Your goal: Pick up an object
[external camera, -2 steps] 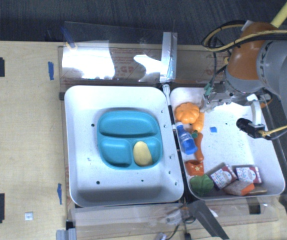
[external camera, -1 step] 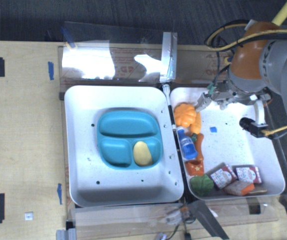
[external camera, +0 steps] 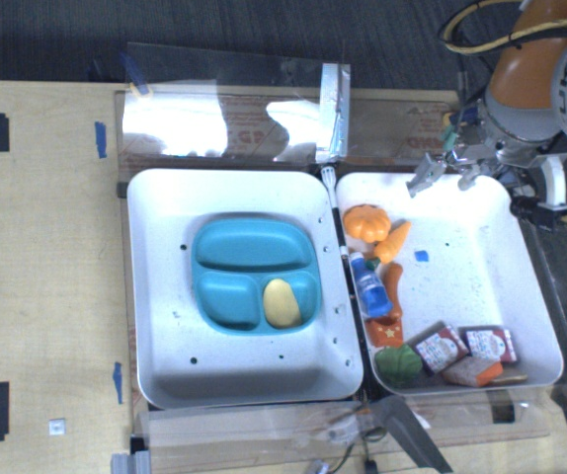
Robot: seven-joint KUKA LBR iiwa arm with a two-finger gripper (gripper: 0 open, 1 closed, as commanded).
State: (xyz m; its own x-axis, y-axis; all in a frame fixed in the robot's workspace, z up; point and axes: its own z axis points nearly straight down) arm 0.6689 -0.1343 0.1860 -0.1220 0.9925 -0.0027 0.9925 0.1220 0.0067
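Bright, even light falls from above. Strong glare whitens the clear panel (external camera: 229,117) behind the left bin (external camera: 155,265), hiding detail there, and the far corner of the right bin (external camera: 461,191) is washed out. Shadows are soft and short, pooling along the bin walls. The picture is mildly grainy, with small objects slightly blurred, while the dark floor (external camera: 264,8) beyond the surface (external camera: 37,265) reads dim.

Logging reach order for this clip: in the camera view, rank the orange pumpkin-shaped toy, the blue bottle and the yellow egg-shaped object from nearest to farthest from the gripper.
1. Orange pumpkin-shaped toy, right bin's upper left, nearest the gripper.
2. Blue bottle, along that bin's left wall.
3. Yellow egg-shaped object, on the blue tray in the left bin.
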